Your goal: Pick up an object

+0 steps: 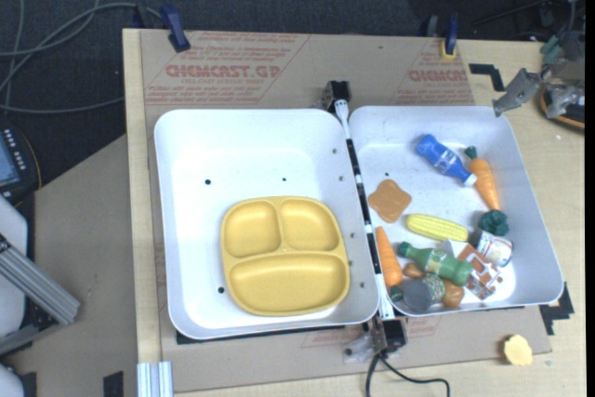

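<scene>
The end effector [521, 93] is seen at the far right corner of the right bin [532, 191], above its rim. Nearest to it lie a blue bottle [442, 156] and a carrot [484, 182] — further off, a corn cob [437, 226], a brown slice [390, 199] and a green bottle [437, 262]. Well apart, in the left bin [186, 200], a yellow divided plate [283, 254] is set — all on the tabletop [139, 200].

The brown board [279, 60] under the bins says "CHEMCAST GP" in red letters, printed again at its right.
</scene>
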Controlling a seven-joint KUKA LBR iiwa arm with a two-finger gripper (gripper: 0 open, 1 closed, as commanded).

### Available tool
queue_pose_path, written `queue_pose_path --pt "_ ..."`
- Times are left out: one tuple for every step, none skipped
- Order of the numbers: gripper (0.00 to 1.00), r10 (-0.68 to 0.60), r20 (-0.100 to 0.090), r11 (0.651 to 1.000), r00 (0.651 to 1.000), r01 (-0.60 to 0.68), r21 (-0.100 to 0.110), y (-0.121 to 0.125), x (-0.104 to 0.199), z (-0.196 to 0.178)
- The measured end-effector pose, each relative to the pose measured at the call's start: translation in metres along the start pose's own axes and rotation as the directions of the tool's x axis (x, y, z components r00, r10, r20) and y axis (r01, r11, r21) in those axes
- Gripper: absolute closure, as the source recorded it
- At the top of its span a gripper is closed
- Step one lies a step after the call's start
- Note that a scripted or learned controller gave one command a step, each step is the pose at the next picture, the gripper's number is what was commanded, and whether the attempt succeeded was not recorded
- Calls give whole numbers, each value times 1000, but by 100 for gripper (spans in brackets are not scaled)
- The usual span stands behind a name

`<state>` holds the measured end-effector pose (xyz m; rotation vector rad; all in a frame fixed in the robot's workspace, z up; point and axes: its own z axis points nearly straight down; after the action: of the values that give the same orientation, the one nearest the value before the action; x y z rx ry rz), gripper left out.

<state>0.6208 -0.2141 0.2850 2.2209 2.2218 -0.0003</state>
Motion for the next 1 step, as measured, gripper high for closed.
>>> queue_pose_path --pt "0 1 -3 1000 1000 -1 10 12 -9 122"
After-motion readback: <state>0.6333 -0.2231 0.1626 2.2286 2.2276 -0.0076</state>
